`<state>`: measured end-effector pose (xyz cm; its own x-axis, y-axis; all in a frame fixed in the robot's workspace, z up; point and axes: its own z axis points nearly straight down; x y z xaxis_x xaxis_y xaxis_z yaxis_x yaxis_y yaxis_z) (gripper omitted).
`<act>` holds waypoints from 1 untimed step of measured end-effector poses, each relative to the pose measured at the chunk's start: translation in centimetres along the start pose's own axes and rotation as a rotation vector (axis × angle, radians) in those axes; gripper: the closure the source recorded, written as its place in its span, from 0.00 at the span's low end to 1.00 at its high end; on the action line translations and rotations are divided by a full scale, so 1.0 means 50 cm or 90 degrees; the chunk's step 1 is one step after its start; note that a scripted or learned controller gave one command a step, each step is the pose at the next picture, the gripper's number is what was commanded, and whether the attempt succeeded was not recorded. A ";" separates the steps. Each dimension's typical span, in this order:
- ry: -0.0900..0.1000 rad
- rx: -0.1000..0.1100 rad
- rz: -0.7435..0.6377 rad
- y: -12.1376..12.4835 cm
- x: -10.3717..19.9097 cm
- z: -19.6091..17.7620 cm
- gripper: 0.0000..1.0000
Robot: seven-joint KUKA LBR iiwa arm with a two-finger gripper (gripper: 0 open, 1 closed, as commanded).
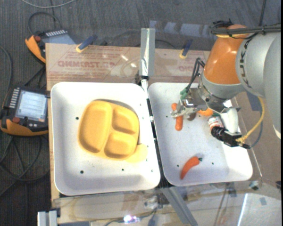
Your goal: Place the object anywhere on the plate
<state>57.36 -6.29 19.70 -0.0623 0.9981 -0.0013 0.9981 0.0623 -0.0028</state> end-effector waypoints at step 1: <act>0.000 0.001 -0.019 0.088 0.146 0.029 1.00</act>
<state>61.30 1.25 18.24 -0.0913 0.9958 -0.0008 0.9958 0.0913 -0.0037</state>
